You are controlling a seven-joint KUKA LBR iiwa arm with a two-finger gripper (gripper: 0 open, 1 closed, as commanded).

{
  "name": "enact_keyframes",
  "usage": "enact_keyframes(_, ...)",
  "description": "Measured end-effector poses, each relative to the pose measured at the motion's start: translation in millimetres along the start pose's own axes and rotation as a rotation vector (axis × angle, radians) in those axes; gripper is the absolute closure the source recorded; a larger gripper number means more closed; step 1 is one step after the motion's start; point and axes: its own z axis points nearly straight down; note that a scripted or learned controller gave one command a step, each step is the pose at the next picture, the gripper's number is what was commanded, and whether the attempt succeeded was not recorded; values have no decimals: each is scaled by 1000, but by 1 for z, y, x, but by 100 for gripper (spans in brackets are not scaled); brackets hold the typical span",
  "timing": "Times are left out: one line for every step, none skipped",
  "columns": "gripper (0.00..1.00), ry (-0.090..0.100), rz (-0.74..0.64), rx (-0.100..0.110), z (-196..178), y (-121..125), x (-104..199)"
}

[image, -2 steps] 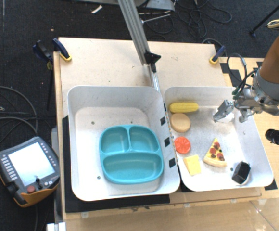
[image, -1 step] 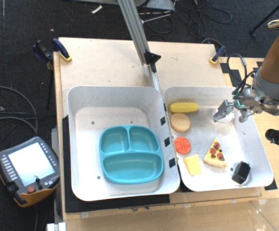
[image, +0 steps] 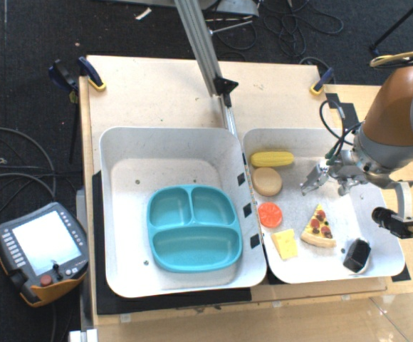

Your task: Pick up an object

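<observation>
Fingers (image: 325,177) spread open and holding nothing, above right bin (image: 384,262), pizza slice (image: 318,228) just below them

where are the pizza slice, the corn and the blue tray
pizza slice (image: 318,228), camera view, middle of its topped face
corn (image: 271,159), camera view, middle of the cob
blue tray (image: 192,248), camera view, floor of its large front compartment

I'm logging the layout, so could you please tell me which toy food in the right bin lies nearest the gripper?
The triangular pizza slice with red toppings, just below the gripper; the yellow corn cob and tan round bun lie farther left.
</observation>
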Motion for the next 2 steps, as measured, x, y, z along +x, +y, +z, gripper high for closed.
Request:
enact_keyframes(0,0,-1,0,62,3,7)
enact_keyframes(0,-1,1,-5,66,3,8)
